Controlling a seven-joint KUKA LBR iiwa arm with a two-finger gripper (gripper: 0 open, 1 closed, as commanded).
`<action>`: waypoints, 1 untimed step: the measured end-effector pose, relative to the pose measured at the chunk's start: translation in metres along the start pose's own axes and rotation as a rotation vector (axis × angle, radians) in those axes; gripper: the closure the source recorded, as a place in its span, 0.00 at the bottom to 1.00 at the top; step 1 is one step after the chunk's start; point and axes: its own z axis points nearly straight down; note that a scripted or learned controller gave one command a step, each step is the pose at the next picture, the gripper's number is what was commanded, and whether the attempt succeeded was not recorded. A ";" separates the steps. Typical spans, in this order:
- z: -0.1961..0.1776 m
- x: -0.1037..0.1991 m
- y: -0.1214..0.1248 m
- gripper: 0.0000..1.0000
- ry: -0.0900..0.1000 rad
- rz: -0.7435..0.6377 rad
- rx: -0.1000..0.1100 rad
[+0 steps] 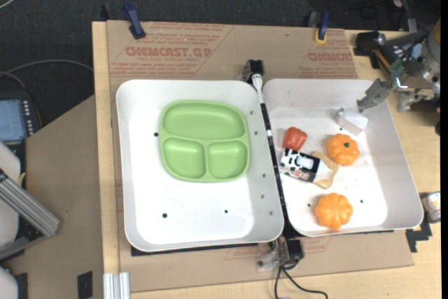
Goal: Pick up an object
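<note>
The right bin (pixel 392 171) holds several small things. A red pepper-like toy (pixel 295 138) lies near its left wall, with a black-and-white patterned piece (pixel 300 164) just below it and a tan piece (pixel 326 177) beside that. One orange pumpkin (pixel 342 149) sits mid-bin and a second orange pumpkin (pixel 332 210) lies near the front wall. A pale grey-white object (pixel 352 121) rests toward the back right. My gripper (pixel 387 97) hovers over the bin's far right corner, just up and right of the pale object, with nothing seen held.
The left bin (pixel 140 206) carries a green three-section plate (pixel 205 141). Both bins sit on a cardboard sheet (pixel 175 45) held by blue clamps (pixel 133 21). A black cable and bracket (pixel 255 73) run along the seam between the bins.
</note>
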 end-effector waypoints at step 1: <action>0.162 0.023 -0.028 0.00 0.005 0.001 0.007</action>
